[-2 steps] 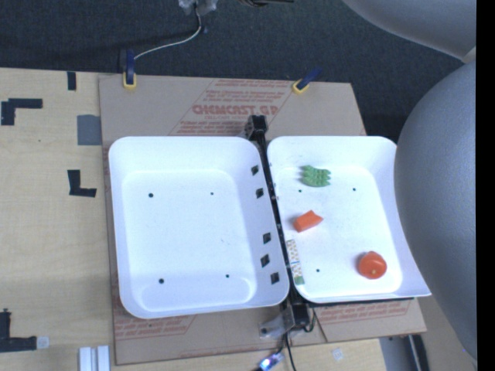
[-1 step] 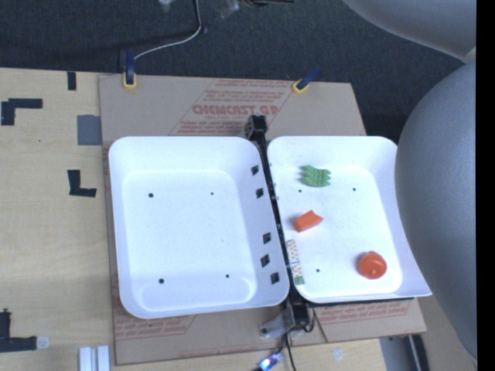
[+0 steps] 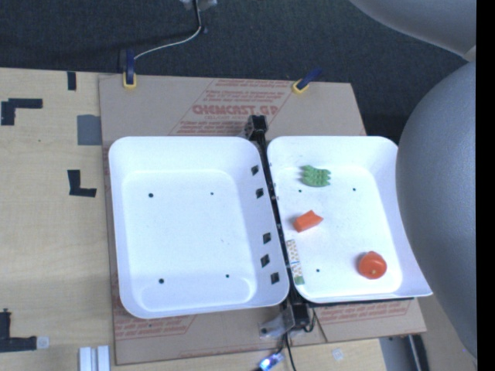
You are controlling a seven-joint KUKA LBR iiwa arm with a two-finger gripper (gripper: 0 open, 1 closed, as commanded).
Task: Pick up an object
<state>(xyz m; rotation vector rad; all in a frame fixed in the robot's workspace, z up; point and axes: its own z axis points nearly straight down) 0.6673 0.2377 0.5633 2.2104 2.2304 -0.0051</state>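
Beside the left bin (image 3: 124, 207), the right bin (image 3: 387, 161) holds a green piece (image 3: 315, 176), orange wedge (image 3: 308, 221) and red ball (image 3: 372, 265), well apart; gripper state unknowable.

Two white bins sit side by side on a cardboard sheet (image 3: 232, 103) on the desk (image 3: 46, 207). The right bin (image 3: 387, 161) holds a green piece (image 3: 315, 176), an orange wedge (image 3: 308, 221) and a red ball (image 3: 372, 265), all well apart. The grey arm (image 3: 452, 199) looms at right.

A brown cardboard sheet (image 3: 232, 107) lies under both bins. Blue and yellow clamps (image 3: 128, 71) pin its upper edge to the wooden bench (image 3: 46, 207).
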